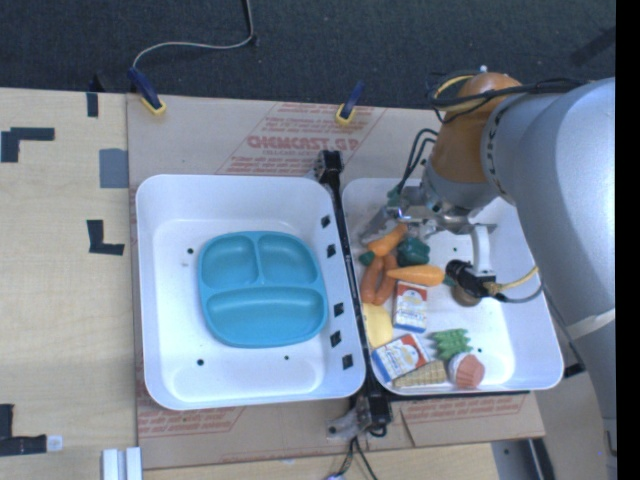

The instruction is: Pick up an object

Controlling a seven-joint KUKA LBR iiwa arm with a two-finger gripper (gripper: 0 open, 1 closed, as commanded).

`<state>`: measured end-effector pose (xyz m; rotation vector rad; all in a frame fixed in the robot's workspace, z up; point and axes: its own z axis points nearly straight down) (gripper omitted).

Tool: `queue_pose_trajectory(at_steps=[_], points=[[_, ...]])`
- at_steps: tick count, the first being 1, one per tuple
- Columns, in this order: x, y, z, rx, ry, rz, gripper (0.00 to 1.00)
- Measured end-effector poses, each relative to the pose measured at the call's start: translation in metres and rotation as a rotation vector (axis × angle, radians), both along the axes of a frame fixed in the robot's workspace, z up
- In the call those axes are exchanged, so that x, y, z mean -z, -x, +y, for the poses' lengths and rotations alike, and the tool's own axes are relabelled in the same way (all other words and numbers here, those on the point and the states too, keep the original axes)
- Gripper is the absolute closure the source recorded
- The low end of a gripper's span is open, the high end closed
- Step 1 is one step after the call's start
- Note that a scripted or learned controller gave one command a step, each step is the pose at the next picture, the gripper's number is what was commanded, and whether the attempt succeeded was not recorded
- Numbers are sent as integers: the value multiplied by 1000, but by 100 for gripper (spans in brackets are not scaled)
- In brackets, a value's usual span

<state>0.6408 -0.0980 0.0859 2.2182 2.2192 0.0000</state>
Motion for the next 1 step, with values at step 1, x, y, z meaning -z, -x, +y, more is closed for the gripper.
queue_pose_trajectory(at_steps=[1], points=[[-9, 1, 0, 1, -1, 6, 100]])
